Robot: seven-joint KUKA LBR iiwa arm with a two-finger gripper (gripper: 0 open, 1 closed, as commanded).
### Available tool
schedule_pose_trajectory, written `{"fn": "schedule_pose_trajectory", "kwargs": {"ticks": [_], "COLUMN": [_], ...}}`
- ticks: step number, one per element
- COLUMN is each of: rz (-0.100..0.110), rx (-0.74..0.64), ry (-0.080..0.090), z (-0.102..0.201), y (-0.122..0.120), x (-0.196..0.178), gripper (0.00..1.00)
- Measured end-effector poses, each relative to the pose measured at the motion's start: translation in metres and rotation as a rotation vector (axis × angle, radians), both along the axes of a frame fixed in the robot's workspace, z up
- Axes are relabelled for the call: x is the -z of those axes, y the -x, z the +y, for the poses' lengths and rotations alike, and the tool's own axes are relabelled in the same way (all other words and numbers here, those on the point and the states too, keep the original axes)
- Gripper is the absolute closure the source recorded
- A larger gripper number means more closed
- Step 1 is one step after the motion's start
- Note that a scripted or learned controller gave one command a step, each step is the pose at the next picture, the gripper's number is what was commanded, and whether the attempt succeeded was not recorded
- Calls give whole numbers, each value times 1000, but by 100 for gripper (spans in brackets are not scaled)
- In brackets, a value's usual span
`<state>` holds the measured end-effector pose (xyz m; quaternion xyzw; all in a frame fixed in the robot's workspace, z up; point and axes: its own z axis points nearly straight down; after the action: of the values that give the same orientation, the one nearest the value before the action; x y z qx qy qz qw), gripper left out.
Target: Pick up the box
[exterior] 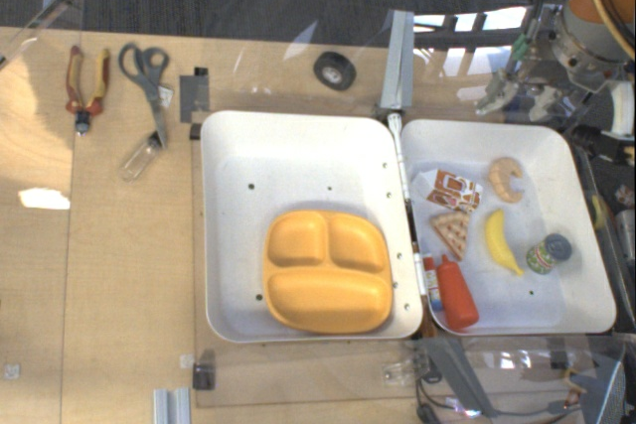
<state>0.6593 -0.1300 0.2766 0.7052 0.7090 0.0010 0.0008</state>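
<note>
The claw (517,86) hangs above the right bin's (586,308) far edge, apart from the box (455,191).

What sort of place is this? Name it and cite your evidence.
Probably a robotics lab bench: two white bins holding toy food like a banana, hand tools such as scissors alongside, and a robot gripper hovering above.

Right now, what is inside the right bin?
The right bin holds a small box, a waffle wedge, a croissant, a banana, a can and a red bottle. Anything beneath them is covered.
</note>
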Motion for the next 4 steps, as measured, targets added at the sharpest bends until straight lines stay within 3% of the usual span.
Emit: {"fn": "schedule_pose_trajectory", "kwargs": {"ticks": [1,2,3,4], "rz": [1,-34,-4,-8], "rx": [-17,13,-27,49], "ry": [1,4,1,2], "z": [32,29,10,-38], "y": [-10,22,95,55], "x": [87,159,135,188], "gripper": [0,0,0,0]}}
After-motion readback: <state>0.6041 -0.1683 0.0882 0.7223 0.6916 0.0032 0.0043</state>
